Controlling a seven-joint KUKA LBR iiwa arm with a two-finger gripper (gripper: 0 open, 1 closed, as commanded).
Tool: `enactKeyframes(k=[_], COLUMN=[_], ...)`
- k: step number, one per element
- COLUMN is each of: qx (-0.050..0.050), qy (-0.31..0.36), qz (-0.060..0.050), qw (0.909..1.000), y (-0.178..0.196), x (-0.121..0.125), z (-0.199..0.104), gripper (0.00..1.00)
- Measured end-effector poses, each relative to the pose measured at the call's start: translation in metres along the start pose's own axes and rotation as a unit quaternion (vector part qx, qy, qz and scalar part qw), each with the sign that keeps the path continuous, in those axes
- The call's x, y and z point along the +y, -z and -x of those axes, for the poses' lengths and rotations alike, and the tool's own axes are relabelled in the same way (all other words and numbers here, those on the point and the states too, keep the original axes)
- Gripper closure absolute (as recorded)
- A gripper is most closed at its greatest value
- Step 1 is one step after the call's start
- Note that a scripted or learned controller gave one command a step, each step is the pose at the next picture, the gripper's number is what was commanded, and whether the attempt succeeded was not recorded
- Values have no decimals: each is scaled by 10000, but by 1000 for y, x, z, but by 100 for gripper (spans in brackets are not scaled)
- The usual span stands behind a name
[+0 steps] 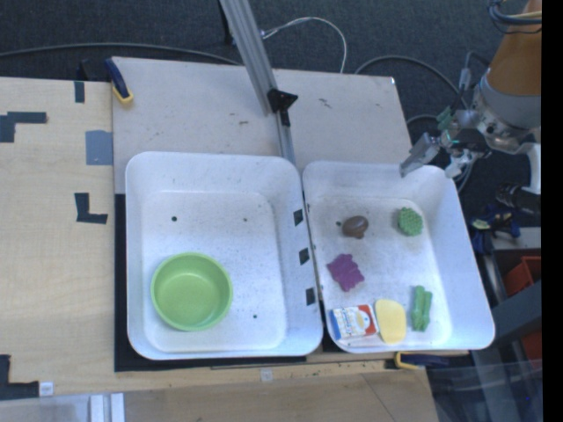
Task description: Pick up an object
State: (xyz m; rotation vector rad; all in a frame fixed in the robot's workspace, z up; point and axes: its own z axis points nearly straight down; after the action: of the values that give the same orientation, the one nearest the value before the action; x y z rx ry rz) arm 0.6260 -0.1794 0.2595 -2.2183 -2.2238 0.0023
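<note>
Nothing is picked up yet: the claw (pixel 431 155) hangs spread and empty above the right bin's (pixel 457 236) far right corner, while the green knobbly toy (pixel 409 221) nearest it lies in that bin untouched.

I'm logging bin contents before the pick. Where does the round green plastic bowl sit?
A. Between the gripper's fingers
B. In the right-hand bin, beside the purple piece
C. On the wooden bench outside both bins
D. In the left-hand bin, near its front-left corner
D: the round green plastic bowl rests upright in the left-hand shallow white bin, towards its front-left corner.
</note>
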Motion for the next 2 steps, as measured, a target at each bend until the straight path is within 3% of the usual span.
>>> enactKeyframes(k=[1, 2], qx=[-1, 5], qy=[-1, -5], qz=[0, -33], qw=[10000, 10000], y=[0, -65], x=[0, -4], z=[0, 0], gripper=[0, 0])
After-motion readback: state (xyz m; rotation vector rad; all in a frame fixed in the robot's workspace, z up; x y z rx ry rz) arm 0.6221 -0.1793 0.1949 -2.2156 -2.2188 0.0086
